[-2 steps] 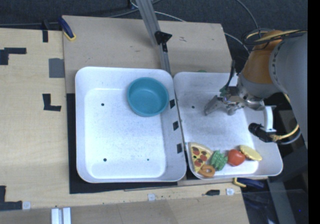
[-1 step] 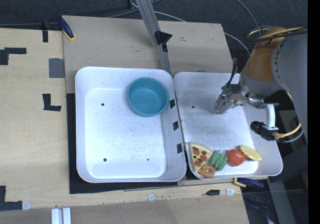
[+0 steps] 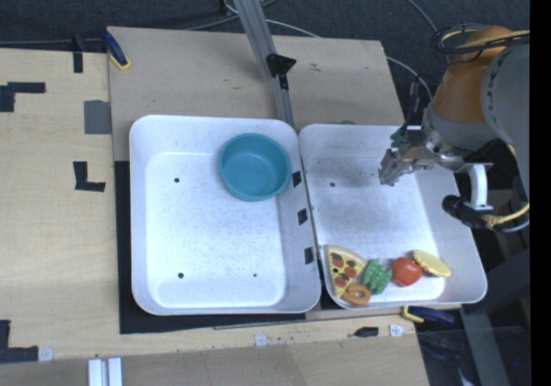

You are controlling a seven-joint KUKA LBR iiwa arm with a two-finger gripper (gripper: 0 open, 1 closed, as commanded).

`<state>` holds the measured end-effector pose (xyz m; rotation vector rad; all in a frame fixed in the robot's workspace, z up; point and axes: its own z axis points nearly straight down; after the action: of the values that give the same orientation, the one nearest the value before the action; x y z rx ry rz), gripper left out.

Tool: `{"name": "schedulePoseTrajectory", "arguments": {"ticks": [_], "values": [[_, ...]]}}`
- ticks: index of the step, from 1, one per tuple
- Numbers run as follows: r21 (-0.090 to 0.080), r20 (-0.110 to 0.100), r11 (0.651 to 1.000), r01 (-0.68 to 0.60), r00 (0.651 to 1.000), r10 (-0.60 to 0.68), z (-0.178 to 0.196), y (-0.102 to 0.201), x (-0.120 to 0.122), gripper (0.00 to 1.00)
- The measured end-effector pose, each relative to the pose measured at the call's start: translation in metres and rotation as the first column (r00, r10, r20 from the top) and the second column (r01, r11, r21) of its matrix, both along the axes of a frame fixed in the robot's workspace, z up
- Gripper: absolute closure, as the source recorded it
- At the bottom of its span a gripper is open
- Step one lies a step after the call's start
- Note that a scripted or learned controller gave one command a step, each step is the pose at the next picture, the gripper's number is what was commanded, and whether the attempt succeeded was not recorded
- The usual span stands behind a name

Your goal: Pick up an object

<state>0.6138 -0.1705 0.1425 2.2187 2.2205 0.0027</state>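
A: Where's the gripper [image 3: 389,171]?
B: Over the right bin's [image 3: 362,203] far side; its opening I cannot tell. The pizza slice [image 3: 344,270], green piece [image 3: 375,275], tomato [image 3: 406,270] lie well apart, near edge.
A: Left bin [image 3: 172,246]?
B: Blue bowl [image 3: 254,166].

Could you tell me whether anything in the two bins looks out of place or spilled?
Nothing stands out: the blue bowl sits upright in the left bin, and the toy foods cluster along the right bin's near edge.

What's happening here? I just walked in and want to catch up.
The arm's gripper hangs over the upper part of the right bin. The toy foods, a pizza slice, green vegetable, tomato and yellow piece, lie along that bin's near edge. A blue bowl sits in the left bin.
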Motion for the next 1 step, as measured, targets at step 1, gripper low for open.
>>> {"name": "schedulePoseTrajectory", "arguments": {"ticks": [1], "values": [[0.0, 0.002, 1.0, 0.0, 1.0, 0.0, 0.0623, 0.0029, -0.0018, 1.0]]}}
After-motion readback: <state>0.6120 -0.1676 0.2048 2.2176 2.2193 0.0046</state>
